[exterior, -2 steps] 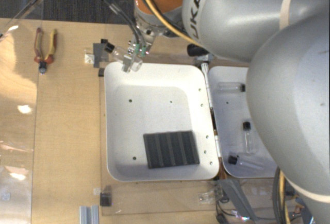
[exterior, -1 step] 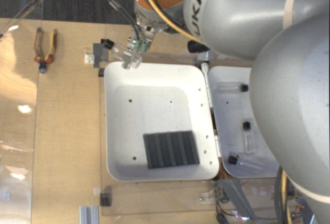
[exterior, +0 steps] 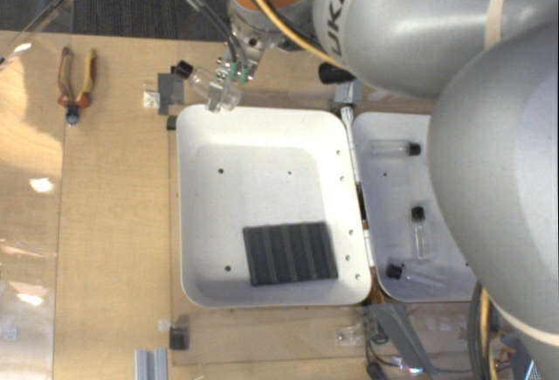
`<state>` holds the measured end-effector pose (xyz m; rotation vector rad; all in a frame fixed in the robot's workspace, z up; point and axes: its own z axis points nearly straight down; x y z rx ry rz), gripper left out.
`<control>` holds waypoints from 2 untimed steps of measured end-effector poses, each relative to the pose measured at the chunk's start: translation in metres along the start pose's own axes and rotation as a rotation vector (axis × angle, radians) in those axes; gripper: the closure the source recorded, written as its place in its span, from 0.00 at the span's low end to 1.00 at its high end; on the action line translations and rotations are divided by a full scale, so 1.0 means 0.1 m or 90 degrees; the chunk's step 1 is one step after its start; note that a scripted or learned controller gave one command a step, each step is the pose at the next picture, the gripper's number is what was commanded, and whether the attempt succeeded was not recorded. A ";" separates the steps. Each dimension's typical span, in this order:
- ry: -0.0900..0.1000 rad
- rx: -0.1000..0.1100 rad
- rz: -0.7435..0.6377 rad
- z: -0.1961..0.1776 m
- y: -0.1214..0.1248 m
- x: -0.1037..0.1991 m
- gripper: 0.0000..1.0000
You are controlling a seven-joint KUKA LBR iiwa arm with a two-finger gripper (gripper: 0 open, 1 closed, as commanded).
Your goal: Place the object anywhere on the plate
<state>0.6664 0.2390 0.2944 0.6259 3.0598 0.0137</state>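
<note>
The gripper (exterior: 224, 88) hangs over the left bin's (exterior: 196, 195) far-left rim, pinching a clear vial (exterior: 212, 90), with the dark ribbed plate (exterior: 289, 252) lying nearer and rightward on the bin floor.

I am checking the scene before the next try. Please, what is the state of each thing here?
Dark ribbed rectangular plate: flat in left white bin, nothing on it.
Three clear vials with black caps: lying in right white bin.
Red-handled pliers: closed, on bench.
Gripper: above left bin's far edge.
</note>
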 end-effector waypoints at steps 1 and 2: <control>0.007 0.010 0.390 0.39 -0.09 0.10 1.00; 0.004 0.008 0.386 0.28 -0.07 0.09 1.00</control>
